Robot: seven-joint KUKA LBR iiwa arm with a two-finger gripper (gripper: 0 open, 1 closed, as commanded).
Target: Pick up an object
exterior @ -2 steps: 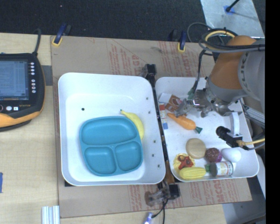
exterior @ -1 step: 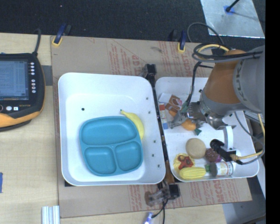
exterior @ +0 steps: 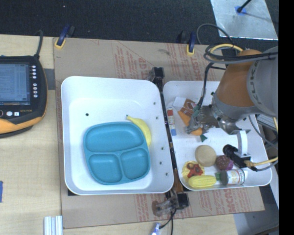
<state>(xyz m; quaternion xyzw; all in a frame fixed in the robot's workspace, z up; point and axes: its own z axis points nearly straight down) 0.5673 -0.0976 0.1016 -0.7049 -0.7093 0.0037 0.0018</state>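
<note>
Where the bench [exterior: 24,180] is bare it shows pale wood, and a brown cardboard sheet [exterior: 112,58] printed with red lettering lies over most of it, held at its far edge by three clamps [exterior: 62,35]. Dark carpet [exterior: 112,6] lies beyond the bench, with one pale floor panel [exterior: 242,11] at upper right.

One arm [exterior: 245,84] reaches in from the right over the right bin. Two white bins stand touching side by side on the cardboard. The left bin [exterior: 78,94] holds one blue divided tray [exterior: 116,152] with three compartments and one banana [exterior: 142,129] lying against the tray's far right corner. The right bin [exterior: 262,177] holds a cluster of small items: one tan ball [exterior: 205,155], one corn cob [exterior: 202,182], one red-and-yellow toy [exterior: 192,169], one bottle [exterior: 231,176], one snack packet [exterior: 187,107] and one tube [exterior: 171,121] near the left wall.

One control tablet [exterior: 14,94], orange and black, rests on the bench at far left.

The gripper [exterior: 198,124] sits low in the right bin, near the packet and above the ball; whether it is spread, closed or gripping cannot be determined.
</note>
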